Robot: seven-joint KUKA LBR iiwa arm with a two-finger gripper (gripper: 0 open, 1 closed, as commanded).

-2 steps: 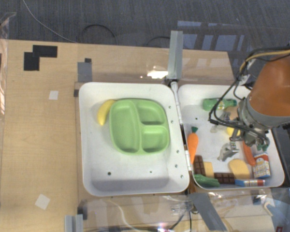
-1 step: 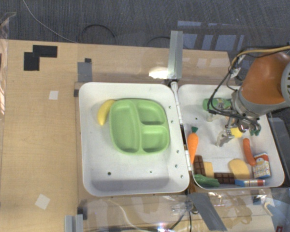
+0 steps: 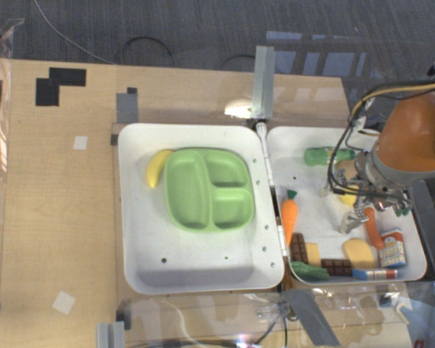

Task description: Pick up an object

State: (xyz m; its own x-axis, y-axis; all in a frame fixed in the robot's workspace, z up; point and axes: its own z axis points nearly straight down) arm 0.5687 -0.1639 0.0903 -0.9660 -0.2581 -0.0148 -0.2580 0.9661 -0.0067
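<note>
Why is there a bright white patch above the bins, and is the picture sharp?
In the camera view, that patch is glare from a light reflecting off the shiny bench; a soft shadow lies under the green tray; the toys are fairly sharp, the gripper slightly blurred.

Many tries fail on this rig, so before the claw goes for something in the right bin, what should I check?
1. Claw above the right bin: ok.
2. Claw holding nothing: cannot tell, fingers unclear.
3. Clear target under claw: cannot tell; small orange piece sits close.
4. Carrot free of neighbours: not ok, lies by the bin wall.
5. Front items separable: not ok, chocolate bar and yellow piece crowd together.
6. Cables clear of objects: ok.
</note>
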